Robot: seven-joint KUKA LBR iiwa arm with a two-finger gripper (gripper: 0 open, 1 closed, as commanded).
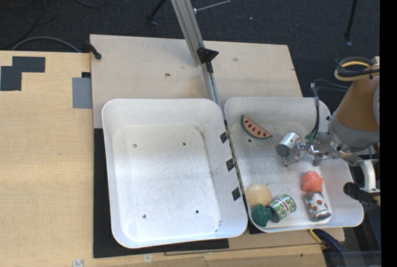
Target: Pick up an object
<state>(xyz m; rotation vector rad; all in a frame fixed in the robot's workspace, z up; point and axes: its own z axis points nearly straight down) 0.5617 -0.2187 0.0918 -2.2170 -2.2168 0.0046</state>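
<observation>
Jaws (290, 149) low in right bin (273, 107), opening impossible to tell; risk of closing on bare floor between watermelon slice (256, 128) and orange lump (312, 181).

No text can be read — the labels on the two small cans (283, 206) (317, 205) are too blurred.

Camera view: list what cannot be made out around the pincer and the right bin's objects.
- Pincer: too small and blurred to tell whether its fingers are open or shut, or whether it touches the bin floor.
- Arm: cut off by the right edge.
- Two cans: labels too small to read.
- Green toy: partly hidden behind the right bin's rim; shape unclear.
</observation>
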